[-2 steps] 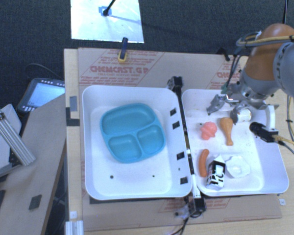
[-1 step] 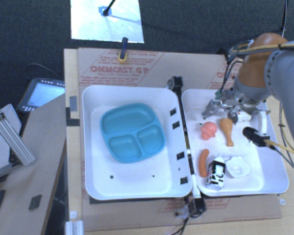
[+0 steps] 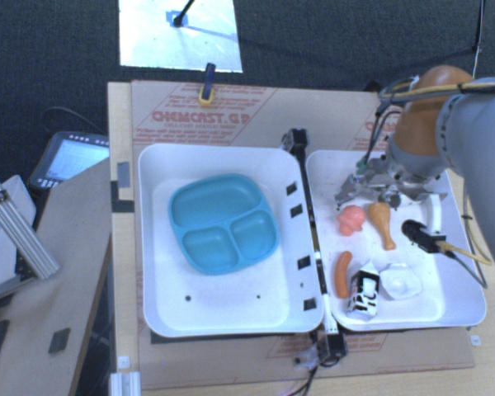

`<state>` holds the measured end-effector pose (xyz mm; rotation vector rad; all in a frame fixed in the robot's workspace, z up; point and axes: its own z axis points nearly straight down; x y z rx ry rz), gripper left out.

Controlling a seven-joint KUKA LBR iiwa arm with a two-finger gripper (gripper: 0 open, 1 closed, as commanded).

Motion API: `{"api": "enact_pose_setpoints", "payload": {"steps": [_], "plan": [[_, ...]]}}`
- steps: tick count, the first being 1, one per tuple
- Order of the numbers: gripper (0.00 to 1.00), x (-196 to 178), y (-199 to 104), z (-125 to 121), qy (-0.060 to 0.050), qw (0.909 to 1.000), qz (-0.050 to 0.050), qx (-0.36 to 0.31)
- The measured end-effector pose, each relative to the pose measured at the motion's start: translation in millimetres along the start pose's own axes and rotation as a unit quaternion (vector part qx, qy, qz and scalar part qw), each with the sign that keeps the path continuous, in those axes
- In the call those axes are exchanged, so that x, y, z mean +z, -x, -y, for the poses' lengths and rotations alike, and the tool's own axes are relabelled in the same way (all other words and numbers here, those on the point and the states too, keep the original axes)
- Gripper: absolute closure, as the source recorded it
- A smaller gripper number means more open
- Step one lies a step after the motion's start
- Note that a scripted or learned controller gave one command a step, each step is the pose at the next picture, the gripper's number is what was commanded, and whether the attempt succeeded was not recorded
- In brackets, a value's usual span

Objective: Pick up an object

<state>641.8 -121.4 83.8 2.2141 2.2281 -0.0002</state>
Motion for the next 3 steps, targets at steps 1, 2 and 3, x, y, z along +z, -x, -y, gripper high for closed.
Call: {"api": "enact_pose_setpoints", "payload": {"steps": [1, 2, 3], "plan": [[1.0, -12, 0, -1, 0.002, 1.0, 0.0, -0.001], [1.0, -77, -2, 0, 0.004, 1.0, 0.0, 0.001], [1.0, -131, -2, -2, 0.003, 1.0, 0.0, 0.0]]}}
